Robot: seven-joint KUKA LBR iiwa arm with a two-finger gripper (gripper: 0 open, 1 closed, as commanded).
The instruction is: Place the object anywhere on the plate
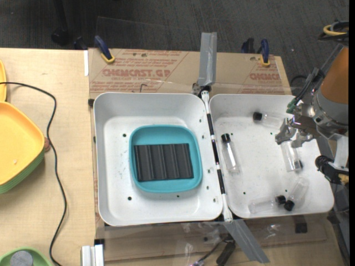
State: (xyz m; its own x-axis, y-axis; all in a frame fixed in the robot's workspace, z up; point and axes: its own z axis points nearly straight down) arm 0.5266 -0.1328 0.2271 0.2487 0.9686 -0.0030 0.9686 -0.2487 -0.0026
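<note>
- Nearest the camera, at the lower edge of the right bin (244,204), we log two clear vials: one with a black cap (289,205) beside the near-right corner, another lying flat (259,206) along the near wall.
- Left bin (105,148): we record a teal plate (165,133) with a dark ribbed centre, sitting mid-bin. Nothing rests on it, so we judge the placing not yet done.
- Right bin, near the divider: a capped vial (229,152), long axis running roughly away from the camera, black cap at the far end. Of the vials, this one lies closest to the plate.
- Far part of the right bin: a small vial with a dark cap (258,116).
- Gripper (292,138): at the right side of the right bin, low over a clear vial (292,158) that lies just beneath and toward the camera from it. We cannot tell how wide the claw stands, nor whether it grips anything.
- Key relation: the plate lies well to the left of the claw, across the divider. Any carry must travel leftward over the wall between the bins.
</note>
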